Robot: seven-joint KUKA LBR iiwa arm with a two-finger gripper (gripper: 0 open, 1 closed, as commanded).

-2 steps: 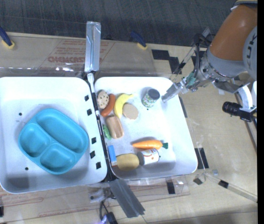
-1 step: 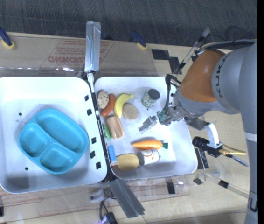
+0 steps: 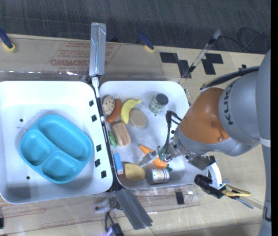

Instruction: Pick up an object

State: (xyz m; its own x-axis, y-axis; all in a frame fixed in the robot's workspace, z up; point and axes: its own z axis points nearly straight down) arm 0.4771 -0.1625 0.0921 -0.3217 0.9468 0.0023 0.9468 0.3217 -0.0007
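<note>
Camera view: the gripper (image 3: pixel 157 157) sits low in the right bin (image 3: pixel 178 90) over a carrot (image 3: pixel 149 151) beside a small can (image 3: pixel 158 175), its finger opening and any grasp unreadable, the wrist hiding part of the bin floor.

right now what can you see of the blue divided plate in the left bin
The blue divided plate is a light blue, plastic-looking tray with rounded corners and three compartments: one long section along its upper right and two smaller ones below. It lies flat and right side up on the floor of the left bin, turned at a slant to the bin's walls, roughly in the middle. Nothing lies in it, and the gripper is over in the right bin.
</note>
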